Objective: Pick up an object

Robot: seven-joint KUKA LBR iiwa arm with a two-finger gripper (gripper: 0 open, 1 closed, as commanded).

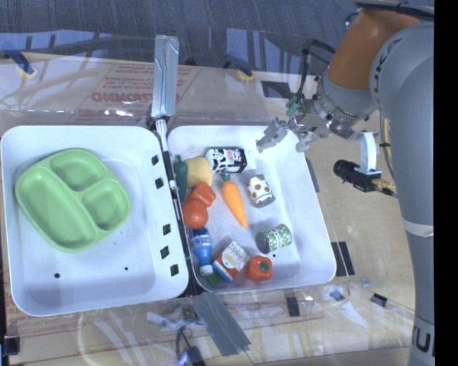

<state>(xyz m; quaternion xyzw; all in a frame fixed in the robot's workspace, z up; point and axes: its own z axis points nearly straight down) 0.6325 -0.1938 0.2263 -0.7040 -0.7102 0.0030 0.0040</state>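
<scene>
Tool (284,134) above right bin's (320,227) far rim, arm slanting in from right, grip state unclear

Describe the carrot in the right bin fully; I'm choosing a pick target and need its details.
The carrot looks like a smooth plastic toy: an orange tapered body with a small green top. It lies flat on the floor of the right bin, near the middle, green end toward the far wall and tip toward the near side, slightly slanted. The cow-patterned carton sits just beyond its top; contact there is unclear. The hand hovers apart.
</scene>
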